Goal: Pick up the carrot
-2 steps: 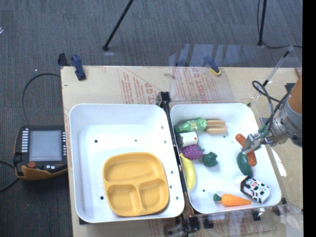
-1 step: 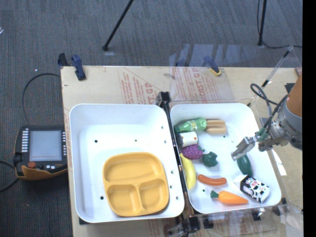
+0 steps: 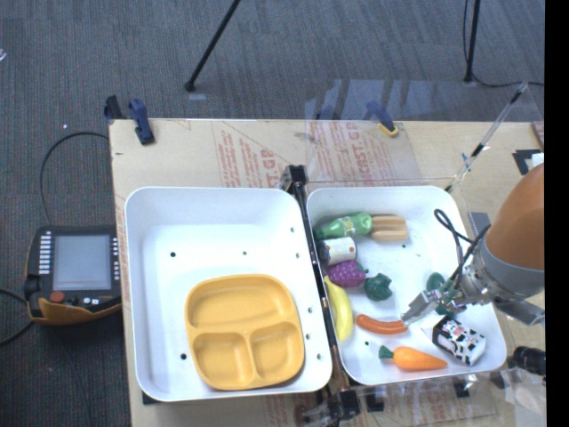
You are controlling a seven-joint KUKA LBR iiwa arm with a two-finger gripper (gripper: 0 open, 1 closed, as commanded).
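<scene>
Two white bins on the worktop (image 3: 204,154). Right bin (image 3: 427,198) holds the carrot (image 3: 414,358) at 6 o'clock near the front wall, green top pointing to 9. End effector (image 3: 428,302) hovers just above it toward 12, beside the cow-print toy (image 3: 460,342); can't tell if it's spread or pinched. Orange sausage (image 3: 382,325) sits at 10 from the carrot, banana (image 3: 340,308) along the left wall. Yellow divided plate (image 3: 244,330) in the left bin (image 3: 169,229).
</scene>
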